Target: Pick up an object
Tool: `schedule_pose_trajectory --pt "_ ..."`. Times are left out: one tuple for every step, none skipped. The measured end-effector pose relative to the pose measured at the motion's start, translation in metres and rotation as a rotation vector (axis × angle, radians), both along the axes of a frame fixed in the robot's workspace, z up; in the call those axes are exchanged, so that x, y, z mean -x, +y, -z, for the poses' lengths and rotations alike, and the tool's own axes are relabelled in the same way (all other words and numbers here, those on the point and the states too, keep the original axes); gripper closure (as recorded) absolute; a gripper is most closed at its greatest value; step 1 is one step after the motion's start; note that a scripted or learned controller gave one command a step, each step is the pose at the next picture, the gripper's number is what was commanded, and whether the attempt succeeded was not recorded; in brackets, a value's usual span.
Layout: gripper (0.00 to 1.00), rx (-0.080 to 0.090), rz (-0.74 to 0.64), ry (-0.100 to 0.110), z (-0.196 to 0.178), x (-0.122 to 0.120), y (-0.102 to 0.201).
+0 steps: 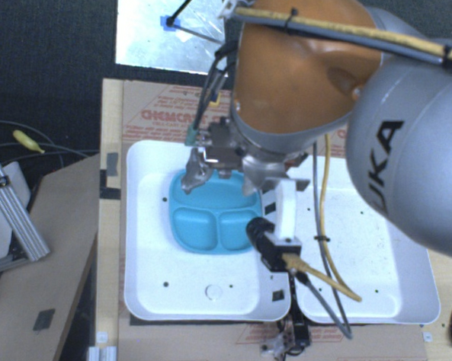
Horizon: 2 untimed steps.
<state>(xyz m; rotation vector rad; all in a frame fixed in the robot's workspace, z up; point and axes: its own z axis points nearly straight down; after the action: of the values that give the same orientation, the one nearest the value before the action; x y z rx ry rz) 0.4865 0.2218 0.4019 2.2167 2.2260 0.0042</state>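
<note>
Camera view | end effector [221, 168] lowered over blue divided plastic tray [212, 221] in left white bin [146, 232], positioned for grasping | finger state: cannot tell

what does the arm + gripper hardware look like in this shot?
Grey KUKA arm with black lettering, a wide orange band above the wrist. Yellow and black cables run along it and hang below. Metallic gripper with a white and black block mounted beside it.
</note>
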Motion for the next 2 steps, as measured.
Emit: schedule_pose_trajectory --pt "0.0 -0.004 0.002 -0.012 -0.1398 -0.0753 0.0067" --pt "1.0 0.0 -0.005 -0.002 -0.1439 -0.0733 0.0064"
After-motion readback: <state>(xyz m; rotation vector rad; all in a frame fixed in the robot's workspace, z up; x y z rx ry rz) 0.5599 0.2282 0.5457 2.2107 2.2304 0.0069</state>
